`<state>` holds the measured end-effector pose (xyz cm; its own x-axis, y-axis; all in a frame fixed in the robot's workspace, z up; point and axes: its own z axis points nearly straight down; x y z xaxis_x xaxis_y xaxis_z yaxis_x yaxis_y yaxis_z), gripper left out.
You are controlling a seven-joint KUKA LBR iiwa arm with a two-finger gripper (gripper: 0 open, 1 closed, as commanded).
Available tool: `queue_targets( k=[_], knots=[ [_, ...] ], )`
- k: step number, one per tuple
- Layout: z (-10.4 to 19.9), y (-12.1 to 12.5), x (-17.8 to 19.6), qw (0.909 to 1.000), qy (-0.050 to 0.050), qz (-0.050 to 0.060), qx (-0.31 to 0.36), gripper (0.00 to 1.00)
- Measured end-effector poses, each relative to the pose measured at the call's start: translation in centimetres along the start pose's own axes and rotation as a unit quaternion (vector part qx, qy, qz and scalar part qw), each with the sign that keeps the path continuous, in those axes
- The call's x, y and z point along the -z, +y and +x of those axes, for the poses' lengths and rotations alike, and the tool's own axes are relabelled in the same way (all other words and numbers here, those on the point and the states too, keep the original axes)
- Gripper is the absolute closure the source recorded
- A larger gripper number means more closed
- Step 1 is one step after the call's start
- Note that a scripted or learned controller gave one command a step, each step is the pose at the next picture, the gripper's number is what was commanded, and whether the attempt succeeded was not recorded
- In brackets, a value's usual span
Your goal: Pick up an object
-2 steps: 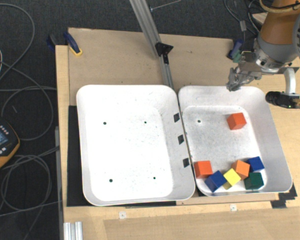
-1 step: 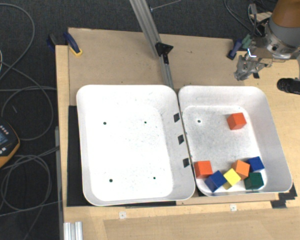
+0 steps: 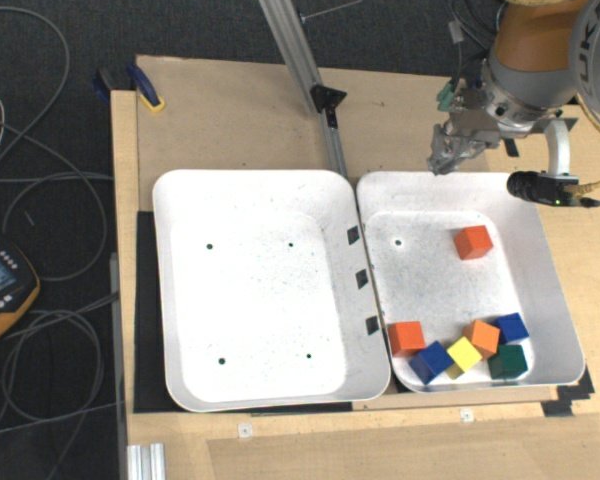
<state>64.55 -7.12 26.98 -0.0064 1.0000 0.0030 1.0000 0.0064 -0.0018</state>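
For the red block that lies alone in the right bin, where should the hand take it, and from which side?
Probably from straight above, closing on two opposite flat sides of the red block. It lies alone on the floor of the right bin, apart from the walls and from the cluster of blocks at the near edge, so both sides look free for the hand.

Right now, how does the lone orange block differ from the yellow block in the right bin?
The lone orange block sits apart near the far side of the right bin, touching nothing; the yellow block is packed into the near-edge cluster between a blue block and others. The orange one looks larger. Both are cubes resting on the bin floor.
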Motion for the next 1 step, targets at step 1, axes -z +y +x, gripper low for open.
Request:
queue_targets(
  k=[1],
  knots=[
    [5.34,0.0,-0.95,1.0,0.0,0.0,0.0,1.0]
  ],
)
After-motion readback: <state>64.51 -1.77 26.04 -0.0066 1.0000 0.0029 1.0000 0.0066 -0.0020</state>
